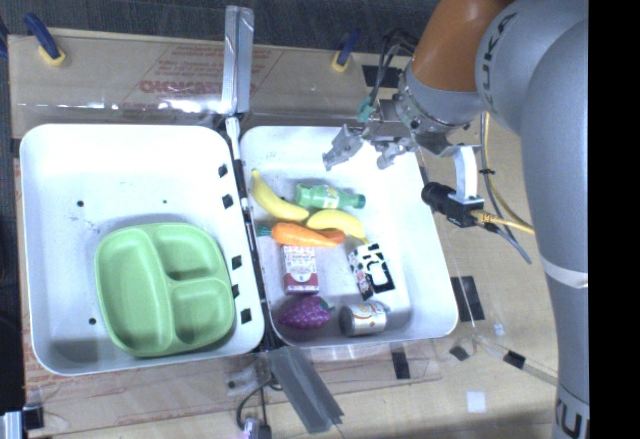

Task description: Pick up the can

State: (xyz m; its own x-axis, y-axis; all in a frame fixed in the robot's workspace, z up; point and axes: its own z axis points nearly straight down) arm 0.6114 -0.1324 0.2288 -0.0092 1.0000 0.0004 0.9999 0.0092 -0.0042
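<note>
**Gripper over far end of right bin; can at near edge, untouched**

Surface: bench covered with a brown cardboard sheet (190,67) printed in faint red; blue clamps (45,39) at its far edge, one at the left corner and one near the middle; dark carpet-like floor beyond the bench. Two shallow white bins side by side; a grey metal bar (238,57) stands up at the far end of the seam between them, and a similar grey strip lies at the near end.

Left bin (60,167): holds a green divided tray (165,287) with three compartments, lying in the near half.

Right bin (425,257): two bananas (275,199), a green bottle (325,196) lying on its side, an orange carrot (305,236), a small red-labelled packet (300,269), a black-and-white package (372,269), a purple bunch of grapes (305,312).

Can (364,318): silver, lying on its side at the near edge of the right bin; just right of the grapes, just below the black-and-white package.

Gripper (362,149): hangs over the far part of the right bin, fingers spread apart with nothing between them; well apart from the can, which lies toward the near edge with the fruit cluster in between; arm enters from the right, orange band above the wrist.
</note>
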